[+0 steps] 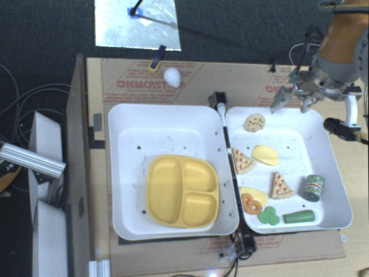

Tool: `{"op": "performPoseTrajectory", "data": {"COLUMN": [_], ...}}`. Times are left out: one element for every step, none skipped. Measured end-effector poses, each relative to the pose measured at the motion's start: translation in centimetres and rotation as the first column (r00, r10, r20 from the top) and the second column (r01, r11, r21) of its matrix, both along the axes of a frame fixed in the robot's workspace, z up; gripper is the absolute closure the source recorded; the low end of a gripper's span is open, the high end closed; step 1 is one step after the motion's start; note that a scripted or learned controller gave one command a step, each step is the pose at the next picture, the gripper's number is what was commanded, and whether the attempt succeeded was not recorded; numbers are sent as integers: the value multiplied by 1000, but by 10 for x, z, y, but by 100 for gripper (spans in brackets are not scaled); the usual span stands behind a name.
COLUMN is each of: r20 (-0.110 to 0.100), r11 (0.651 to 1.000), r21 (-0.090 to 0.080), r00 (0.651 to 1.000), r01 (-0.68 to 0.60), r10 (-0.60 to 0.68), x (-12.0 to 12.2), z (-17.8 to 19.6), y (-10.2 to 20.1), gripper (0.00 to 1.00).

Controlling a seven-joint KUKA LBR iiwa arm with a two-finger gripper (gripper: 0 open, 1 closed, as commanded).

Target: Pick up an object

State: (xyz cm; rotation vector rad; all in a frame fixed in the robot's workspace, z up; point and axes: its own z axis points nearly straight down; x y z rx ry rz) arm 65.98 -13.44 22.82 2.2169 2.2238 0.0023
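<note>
Tool (292, 100) hangs with fingers spread, holding nothing, above right bin's (334, 172) far rim

Red "CHEMCAST" print, upside down, on cardboard sheet (190, 81)

Arm parked over the far corner of the right bin, toy food spread out below

The gripper (294, 101) hangs above the back rim of the right bin (333, 154), fingers spread apart with nothing between them. In that bin: a cookie (254, 122) nearest the gripper, a yellow slice (266, 154), two pizza slices (243, 161) (281, 186), a pretzel (251, 203), a small can (313, 187), a green pickle (298, 216) and some broccoli (268, 216). The left bin (127, 154) has a yellow divided plate (183, 190). A white egg (172, 77) sits on the cardboard behind the bins.
</note>
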Motion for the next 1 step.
{"op": "performPoseTrajectory", "data": {"r20": [-2], "r11": [1000], "r21": [3], "r00": [1000], "r01": [9], "r10": [-9], "x": [-47], "z": [-148], "y": [-31], "gripper": [0]}}
